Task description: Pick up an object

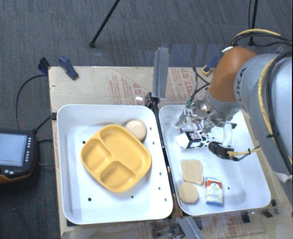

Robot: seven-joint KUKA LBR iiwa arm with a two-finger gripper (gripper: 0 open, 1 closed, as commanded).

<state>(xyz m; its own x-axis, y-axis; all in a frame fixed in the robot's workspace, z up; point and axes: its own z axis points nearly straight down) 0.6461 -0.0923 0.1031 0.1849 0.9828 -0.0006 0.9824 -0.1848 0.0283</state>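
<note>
Arm [258, 91] comes in from the right, grey body with orange band, wrist bent down over the upper part of the right bin [256, 183]. Left bin [69, 183] holds a yellow three-compartment tray [115, 157], sitting at an angle, with a round beige disc [136, 129] touching its upper right edge. Gripper [195, 128] is low in the right bin, right at a small black-and-white carton [190, 140]; can't tell if the fingers are apart, together, or clamped on it, the wrist hardware covers that. Lower in the same bin: a tan toast-shaped piece [192, 171], a round tan cookie-like piece [188, 192] just below it, and a small red-and-white box [214, 191] beside both on the right. Handheld pendant [8, 151] on the floor left of the bench.
</note>
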